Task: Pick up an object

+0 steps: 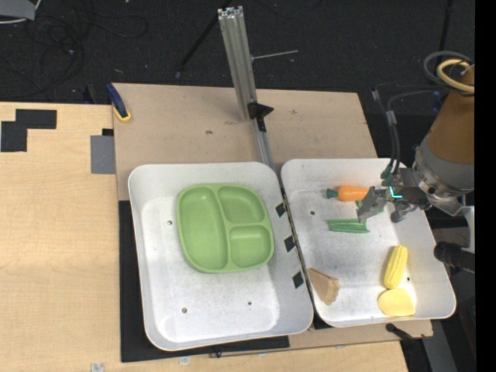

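My gripper [385, 210] hangs over the upper right part of the right bin [310, 178], open, with nothing between its fingers. An orange carrot [353, 194] with a green tip lies just left of it, close to the left finger [371, 207]. A green pea pod [346, 225] lies below the carrot. Nearer the front sit a yellow corn cob [395, 263], a yellow rounded piece [397, 302] and a brown bread wedge [325, 286].
The left bin [155, 301] holds a green divided plate [225, 228]. A metal post [240, 64] rises behind the bins. The arm's grey wrist and orange band [456, 134] stand over the right bin's far right edge.
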`<action>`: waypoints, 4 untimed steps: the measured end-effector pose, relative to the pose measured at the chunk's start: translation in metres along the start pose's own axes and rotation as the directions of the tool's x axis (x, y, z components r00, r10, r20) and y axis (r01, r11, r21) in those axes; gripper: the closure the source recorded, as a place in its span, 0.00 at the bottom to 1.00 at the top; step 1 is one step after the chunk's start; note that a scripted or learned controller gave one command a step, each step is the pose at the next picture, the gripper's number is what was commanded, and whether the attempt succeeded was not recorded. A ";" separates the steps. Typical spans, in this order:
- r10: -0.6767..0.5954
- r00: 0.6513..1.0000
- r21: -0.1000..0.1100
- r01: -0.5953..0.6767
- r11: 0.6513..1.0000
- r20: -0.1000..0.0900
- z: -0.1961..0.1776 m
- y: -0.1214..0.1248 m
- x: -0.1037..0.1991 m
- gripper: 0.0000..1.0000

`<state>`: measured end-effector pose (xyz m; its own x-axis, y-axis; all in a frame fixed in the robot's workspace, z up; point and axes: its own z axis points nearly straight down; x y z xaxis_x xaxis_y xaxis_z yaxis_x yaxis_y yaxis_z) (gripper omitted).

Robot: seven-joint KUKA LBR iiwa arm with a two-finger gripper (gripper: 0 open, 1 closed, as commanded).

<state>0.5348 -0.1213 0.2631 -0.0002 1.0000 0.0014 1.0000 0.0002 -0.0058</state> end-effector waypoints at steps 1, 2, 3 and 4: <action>0.000 1.000 -0.002 0.000 1.000 0.000 -0.001 0.000 0.000 0.00; 0.001 1.000 0.000 -0.001 1.000 0.000 0.060 0.002 -0.006 0.00; 0.001 1.000 0.000 -0.001 1.000 0.000 0.105 -0.005 -0.006 0.00; 0.001 1.000 -0.001 -0.001 1.000 0.000 0.167 -0.007 -0.005 0.00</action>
<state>0.5265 -0.1262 0.0960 0.0005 1.0000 0.0015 1.0000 -0.0005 -0.0044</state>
